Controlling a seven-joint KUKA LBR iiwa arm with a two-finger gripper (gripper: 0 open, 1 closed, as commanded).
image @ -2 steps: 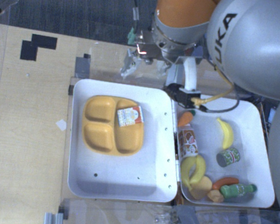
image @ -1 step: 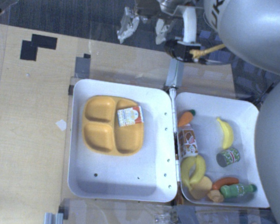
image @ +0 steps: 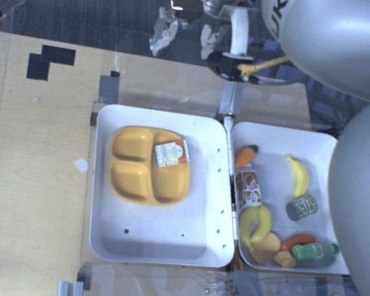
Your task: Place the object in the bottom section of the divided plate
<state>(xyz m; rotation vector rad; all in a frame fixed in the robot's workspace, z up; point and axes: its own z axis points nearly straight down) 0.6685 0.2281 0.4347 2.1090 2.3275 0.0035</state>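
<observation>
Currently the gripper [image: 188, 37] hangs above the tabletop [image: 37, 160], well beyond the far rim of the left bin [image: 154, 246]; its fingers [image: 162, 34] are spread apart and hold nothing. A small carton [image: 171, 154] with an orange-and-white label, print too small to read, lies on the yellow divided plate [image: 128, 177], in the plate's right-hand section. "UK" lettering shows on the arm [image: 330, 34].

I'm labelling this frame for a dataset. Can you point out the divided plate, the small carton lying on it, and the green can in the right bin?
divided plate [image: 130, 179]: camera view, on its lower left section.
small carton [image: 170, 154]: camera view, middle of its printed face.
green can [image: 302, 207]: camera view, on its labelled side.
</observation>
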